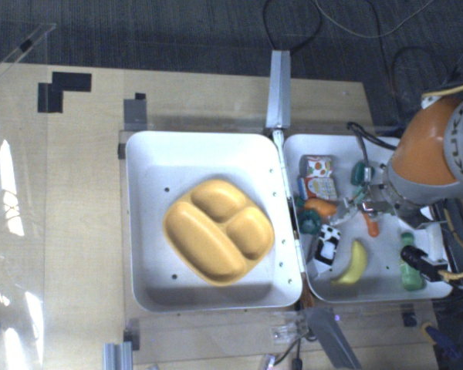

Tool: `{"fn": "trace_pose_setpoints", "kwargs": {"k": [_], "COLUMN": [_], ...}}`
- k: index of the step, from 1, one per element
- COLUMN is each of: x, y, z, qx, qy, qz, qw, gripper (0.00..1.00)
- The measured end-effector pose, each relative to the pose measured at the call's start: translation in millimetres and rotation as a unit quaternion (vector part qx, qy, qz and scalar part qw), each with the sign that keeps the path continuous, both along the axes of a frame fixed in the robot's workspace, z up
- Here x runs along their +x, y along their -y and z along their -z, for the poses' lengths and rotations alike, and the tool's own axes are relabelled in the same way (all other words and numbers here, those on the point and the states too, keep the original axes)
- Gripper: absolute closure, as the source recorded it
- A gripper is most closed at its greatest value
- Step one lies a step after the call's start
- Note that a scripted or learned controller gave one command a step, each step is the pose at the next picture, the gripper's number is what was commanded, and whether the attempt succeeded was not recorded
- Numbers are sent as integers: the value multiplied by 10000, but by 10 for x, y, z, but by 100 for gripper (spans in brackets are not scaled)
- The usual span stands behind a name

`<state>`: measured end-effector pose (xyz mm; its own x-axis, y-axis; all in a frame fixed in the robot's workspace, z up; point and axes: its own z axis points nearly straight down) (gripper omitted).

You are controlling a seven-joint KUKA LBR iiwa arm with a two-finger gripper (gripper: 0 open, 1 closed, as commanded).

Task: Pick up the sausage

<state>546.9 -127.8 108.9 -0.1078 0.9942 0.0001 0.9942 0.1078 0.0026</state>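
Listing contents, right bin (386, 287) first: carton with red and white print (318, 176) at the upper left; orange, carrot-like piece (320, 205) just below it; teal item (309, 222) against the divider; black-and-white block (326, 247) below that; banana (353, 263) lying at a slant near the bottom; green bottle with a dark cap (411, 267) at the lower right; small teal object (359, 173) near the top; sausage, taken to be the short red-orange piece (371, 226) near the middle of the bin, though it is small and partly overhung, so the identification is tentative.

Left bin (143, 230): one large yellow tray with three hollows (218, 228), lying near the middle.

Arm: grey with orange band (426, 149), reaching in from the right over the upper part of the right bin; gripper (368, 200) low over the bin, just above the presumed sausage; whether it is spread or closed cannot be told at this size; nothing can be seen held.

Step in hand, as judged: approach and alignment over the target; grasp not yet made.

Next move calls for: a straight descent centred on the red-orange piece; closing across its short width; care for the carrot-like piece and block nearby, either of which could be caught instead; a lift only once the piece sits between the tips.
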Motion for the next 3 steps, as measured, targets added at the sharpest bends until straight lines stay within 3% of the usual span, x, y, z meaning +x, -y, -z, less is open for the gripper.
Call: {"fn": "trace_pose_setpoints", "kwargs": {"k": [1, 2, 3], "x": [397, 397, 424], "y": [520, 520, 630], "z": [219, 219, 8], "qx": [-11, -11, -7], "qy": [31, 30, 6], "qz": [-372, -371, 59], "qw": [9993, 9993, 10000], "gripper": [0, 0, 0]}}
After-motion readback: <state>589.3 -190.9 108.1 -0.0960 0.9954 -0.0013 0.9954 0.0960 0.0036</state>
